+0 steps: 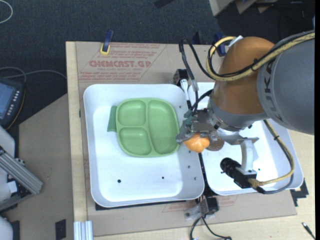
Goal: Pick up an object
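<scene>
My gripper (196, 138) hangs over the divide between the two white bins, under the orange band of the wrist. A small round orange object (197, 144) sits between its fingers, and the gripper is shut on it. The orange object is above the inner rim of the left bin (95, 134), just right of the green plate. A brown round thing (216, 145) shows right beside the orange object, partly hidden by the gripper.
A green divided plate (146, 127) lies in the upper middle of the left bin. The right bin (280, 181) is largely covered by the arm. Cables run along the back edge near the bins' divide.
</scene>
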`<action>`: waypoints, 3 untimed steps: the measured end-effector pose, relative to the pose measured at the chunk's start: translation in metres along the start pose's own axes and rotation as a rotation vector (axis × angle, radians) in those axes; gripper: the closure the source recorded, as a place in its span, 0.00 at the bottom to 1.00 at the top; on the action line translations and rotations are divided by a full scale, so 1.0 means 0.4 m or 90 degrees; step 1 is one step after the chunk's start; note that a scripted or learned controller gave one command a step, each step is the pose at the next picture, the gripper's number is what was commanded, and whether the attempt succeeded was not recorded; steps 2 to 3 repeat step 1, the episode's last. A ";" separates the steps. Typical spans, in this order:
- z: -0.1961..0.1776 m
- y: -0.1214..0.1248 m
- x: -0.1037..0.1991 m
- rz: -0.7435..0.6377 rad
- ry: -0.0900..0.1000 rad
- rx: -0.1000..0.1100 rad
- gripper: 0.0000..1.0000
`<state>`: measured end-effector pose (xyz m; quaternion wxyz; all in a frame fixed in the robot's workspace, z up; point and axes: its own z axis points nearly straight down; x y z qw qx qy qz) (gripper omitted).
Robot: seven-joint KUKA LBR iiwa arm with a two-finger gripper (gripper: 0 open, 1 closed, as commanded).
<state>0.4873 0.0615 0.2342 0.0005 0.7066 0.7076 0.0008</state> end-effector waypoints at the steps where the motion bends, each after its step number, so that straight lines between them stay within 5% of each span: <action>1: 0.037 0.018 -0.019 0.001 0.000 0.003 1.00; 3: 0.037 0.018 -0.019 0.001 0.000 0.003 1.00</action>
